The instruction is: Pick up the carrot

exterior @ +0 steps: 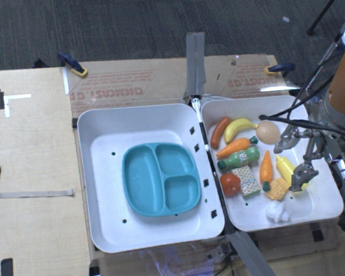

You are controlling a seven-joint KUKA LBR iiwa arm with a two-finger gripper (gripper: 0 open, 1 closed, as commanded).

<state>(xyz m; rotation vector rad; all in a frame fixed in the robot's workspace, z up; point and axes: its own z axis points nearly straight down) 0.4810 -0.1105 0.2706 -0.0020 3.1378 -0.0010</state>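
Right of the divider, the right bin (pixel 323 208) holds all the toy food. Two orange carrot-like pieces sit there: one carrot (pixel 234 147) lies upper-left in the pile, long axis slanting up to the right, leafy end toward the egg (pixel 267 132); a 2nd, smaller one (pixel 265 167) stands nearly up-down mid-bin. Can't say which the task means; the upper one looks most carrot-like.

Gripper (pixel 299 164) hovers over the bin's right half, fingers spread, nothing between them. One tip is near the egg, the other near the corn (pixel 278 188) and a yellow piece (pixel 285 168).

Key relation: upper carrot lies left and a bit up-frame from the gripper, past the egg. Its axis runs roughly along the gripper's line of approach, so I'd guess the wrist needs turning to close across the narrow width.

Room is tight. Banana (pixel 239 127) and sausage (pixel 218 130) crowd the carrot above, green bottle (pixel 240 158) touches or nearly touches it below, and the bin wall w/ divider is just left. Tomato (pixel 230 183) and a speckled block (pixel 246 179) sit lower, well clear. Risk: fingers land on bottle or banana instead. Left bin (pixel 99 189) w/ teal plate (pixel 161 178) is apart, no issue.
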